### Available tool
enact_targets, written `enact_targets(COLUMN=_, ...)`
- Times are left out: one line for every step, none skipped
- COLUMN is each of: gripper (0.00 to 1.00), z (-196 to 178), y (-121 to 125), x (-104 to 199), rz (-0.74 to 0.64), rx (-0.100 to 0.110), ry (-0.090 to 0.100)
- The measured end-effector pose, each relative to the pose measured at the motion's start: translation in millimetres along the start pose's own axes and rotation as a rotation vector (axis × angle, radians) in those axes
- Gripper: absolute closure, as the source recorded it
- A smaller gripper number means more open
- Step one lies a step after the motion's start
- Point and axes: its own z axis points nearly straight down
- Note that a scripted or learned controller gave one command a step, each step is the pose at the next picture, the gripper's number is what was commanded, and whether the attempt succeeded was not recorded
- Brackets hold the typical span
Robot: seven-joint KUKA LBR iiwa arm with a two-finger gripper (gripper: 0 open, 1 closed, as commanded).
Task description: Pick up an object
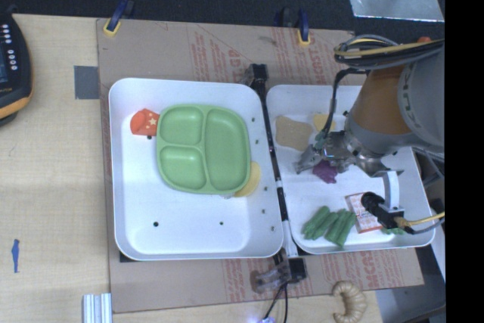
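The hand (pixel 318 157) is down in the right bin (pixel 423 238), near its middle and toward the wall it shares with the left bin. Whether it is apart or together I cannot tell from this slanted view; the metal parts blur into one grey cluster. Touching it, on the side toward the bin's near edge, lies a small purple object (pixel 327 173), probably the thing being gone for. It looks light and perhaps soft, so a hold across its narrow middle would likely serve, though it could squirt sideways under a poor pinch.

Just beyond the hand, toward the bin's far-left corner, sits a tan piece (pixel 292 131), flat and stiff-looking, with something yellow (pixel 321 120) beside it. Along the near edge lies a bunch of green bean pods (pixel 329 225), slender and apt to roll, and next to them a small red-and-white card (pixel 360 211), too thin to pinch easily.

The left bin (pixel 136 231) holds a green divided plate (pixel 204 148) in its far half, a red toy (pixel 144 122) by the plate's left rim, and a yellow item (pixel 251 179) peeking from under its right edge.
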Motion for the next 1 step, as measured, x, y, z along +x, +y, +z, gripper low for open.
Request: enact_targets(gripper=1.0, z=-13.5, y=1.9, x=-0.9, rz=-0.001, rx=-0.004, ry=0.0)
